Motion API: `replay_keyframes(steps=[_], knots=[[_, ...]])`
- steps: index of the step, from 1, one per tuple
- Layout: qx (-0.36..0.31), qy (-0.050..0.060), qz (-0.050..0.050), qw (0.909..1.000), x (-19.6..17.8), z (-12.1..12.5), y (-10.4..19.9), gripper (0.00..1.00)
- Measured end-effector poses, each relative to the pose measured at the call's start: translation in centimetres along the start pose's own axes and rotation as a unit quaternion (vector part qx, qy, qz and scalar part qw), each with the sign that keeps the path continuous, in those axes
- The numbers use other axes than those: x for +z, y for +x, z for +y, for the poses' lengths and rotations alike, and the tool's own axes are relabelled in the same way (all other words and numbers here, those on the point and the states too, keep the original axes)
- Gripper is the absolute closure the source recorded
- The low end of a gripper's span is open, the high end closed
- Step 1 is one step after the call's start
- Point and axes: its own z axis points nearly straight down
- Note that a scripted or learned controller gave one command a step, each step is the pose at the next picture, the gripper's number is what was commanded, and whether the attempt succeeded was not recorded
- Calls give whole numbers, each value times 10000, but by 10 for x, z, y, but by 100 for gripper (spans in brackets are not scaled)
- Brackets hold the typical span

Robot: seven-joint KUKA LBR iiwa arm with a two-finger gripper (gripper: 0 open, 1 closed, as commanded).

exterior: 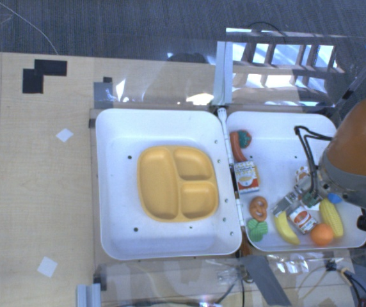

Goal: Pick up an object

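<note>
Gripper (296,200), finger state not discernible, low in right bin (272,130); red-labelled can (304,220) and banana (286,228) just beside, orange (322,235) and corn (332,217) near, yellow divided tray (176,183) well apart in left bin (116,190)

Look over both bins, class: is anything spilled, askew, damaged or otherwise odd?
Nothing looks spilled or broken. The yellow tray lies flat in the left bin. The toy foods sit jumbled in the right bin, with the gripper low among them, by the banana.
</note>
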Motion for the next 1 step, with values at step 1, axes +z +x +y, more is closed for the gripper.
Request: replay_keyframes(steps=[1], knots=[[1713, -13, 0, 9852, 53, -20, -27, 0]])
